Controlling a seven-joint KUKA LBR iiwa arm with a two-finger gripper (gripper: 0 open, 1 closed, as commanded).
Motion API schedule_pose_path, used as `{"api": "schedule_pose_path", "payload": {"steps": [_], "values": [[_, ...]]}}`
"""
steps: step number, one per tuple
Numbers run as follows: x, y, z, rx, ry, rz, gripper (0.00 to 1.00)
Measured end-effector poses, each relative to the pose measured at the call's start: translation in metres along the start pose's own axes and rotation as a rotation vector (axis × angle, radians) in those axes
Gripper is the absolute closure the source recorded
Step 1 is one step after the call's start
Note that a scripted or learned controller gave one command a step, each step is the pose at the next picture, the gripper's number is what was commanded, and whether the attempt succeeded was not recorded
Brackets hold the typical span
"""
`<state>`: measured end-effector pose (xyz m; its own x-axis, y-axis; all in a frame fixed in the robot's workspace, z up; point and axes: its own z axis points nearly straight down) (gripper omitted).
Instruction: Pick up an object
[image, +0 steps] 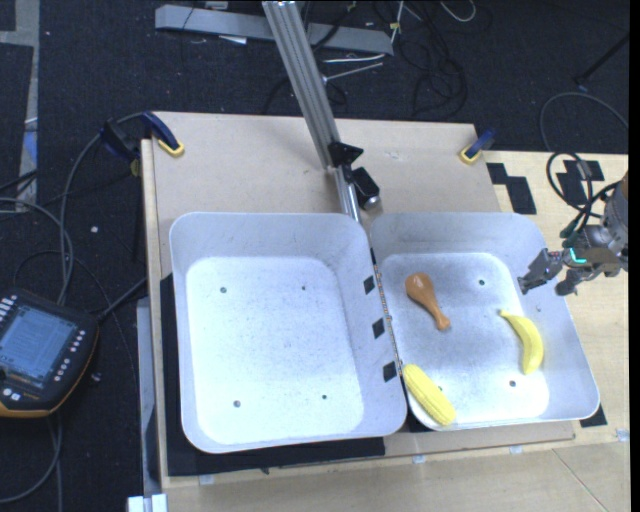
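In the right bin (500, 240) lie three objects. A brown drumstick-shaped toy (428, 299) rests near the bin's middle left. A yellow banana (526, 342) lies toward the right side. A yellow corn cob (429, 394) sits at the front left corner. My gripper (556, 275) hovers over the bin's right rim, above and to the right of the banana. Its two dark fingers are spread apart with nothing between them.
The left bin (200, 240) stands beside the right one, its floor bare and speckled. A slanted metal pole (315, 100) rises from the back between the bins. Clamps sit at the bench's rear corners. A handheld pendant (35, 350) lies off the bench at left.
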<state>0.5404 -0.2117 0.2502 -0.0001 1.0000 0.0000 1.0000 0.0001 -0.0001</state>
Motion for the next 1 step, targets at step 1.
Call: {"api": "schedule_pose_path", "payload": {"steps": [1], "values": [[0.0000,0.0000,0.0000,0.000,0.000,0.000,0.00]]}}
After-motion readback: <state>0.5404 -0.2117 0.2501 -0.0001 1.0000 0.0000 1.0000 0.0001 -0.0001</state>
